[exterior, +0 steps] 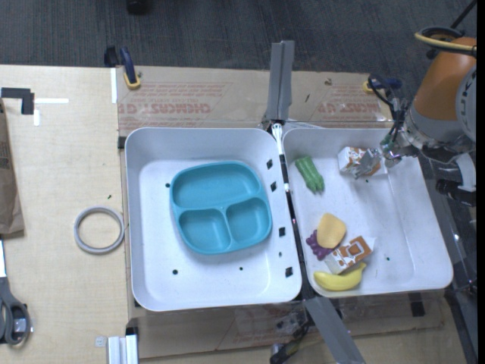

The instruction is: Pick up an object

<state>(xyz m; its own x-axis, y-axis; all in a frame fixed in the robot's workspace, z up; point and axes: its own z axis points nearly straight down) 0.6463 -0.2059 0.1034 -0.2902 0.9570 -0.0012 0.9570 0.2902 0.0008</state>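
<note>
At the right bin's far corner, the hand sits over a small crumpled white-and-orange packet, which lies just left of it; whether it grips cannot be told.

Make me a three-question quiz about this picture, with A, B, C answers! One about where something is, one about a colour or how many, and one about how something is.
1. Where is the banana?
A. left bin
B. right bin
C. on the tray

2. What colour is the tray?
A. blue
B. red
C. yellow

3. How is the tray?
A. stacked with toys
B. upside down
C. lying flat with bare compartments

Answers:
1 B, it lies at the near edge of the right bin.
2 A, it is light blue.
3 C, its three compartments face up with nothing in them, in the left bin.
</note>
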